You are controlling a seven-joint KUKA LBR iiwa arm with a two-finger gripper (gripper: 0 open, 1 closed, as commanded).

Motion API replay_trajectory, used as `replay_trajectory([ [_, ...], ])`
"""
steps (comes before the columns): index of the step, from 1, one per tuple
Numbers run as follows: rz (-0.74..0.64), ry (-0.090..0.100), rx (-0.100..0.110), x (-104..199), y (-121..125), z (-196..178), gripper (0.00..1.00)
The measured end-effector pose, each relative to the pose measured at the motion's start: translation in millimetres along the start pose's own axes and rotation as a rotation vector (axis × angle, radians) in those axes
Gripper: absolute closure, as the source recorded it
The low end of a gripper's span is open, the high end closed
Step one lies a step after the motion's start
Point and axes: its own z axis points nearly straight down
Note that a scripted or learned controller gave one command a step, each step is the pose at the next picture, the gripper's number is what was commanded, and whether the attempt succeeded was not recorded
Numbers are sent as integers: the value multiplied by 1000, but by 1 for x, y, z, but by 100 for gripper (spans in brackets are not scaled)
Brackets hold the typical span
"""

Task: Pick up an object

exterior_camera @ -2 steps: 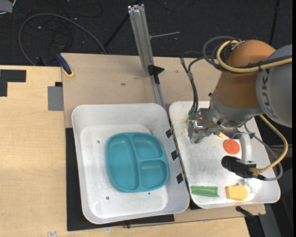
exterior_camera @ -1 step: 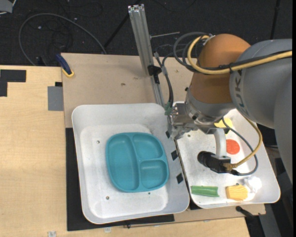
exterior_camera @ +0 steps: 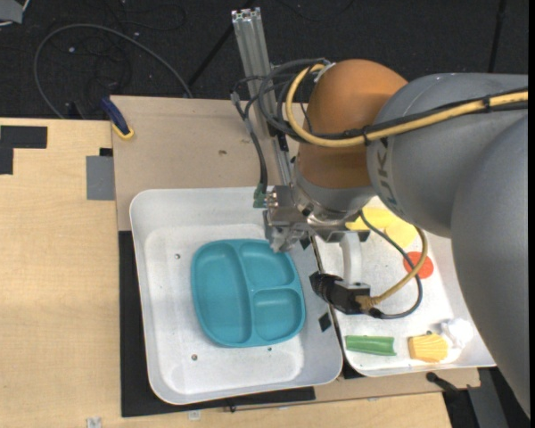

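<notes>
Hand (exterior_camera: pixel 281 237) low over the teal plastic divided plate's (exterior_camera: pixel 245 294) upper rim in left white bin (exterior_camera: pixel 160 239); grip state indiscernible.

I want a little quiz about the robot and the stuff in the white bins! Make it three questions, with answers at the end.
1. True or false: the teal plastic divided plate lies in the left white bin.
2. Which bin holds the green block and the yellow toy: A left, B right?
3. Fill in: the gripper hangs over the plate's ____ edge (far or near).

Key: 1 true; 2 B; 3 far.
</notes>
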Motion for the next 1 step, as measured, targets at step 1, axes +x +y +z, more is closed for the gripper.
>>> replay_trajectory([
  [1, 2, -2, 1, -2, 0, 0, 0],
])
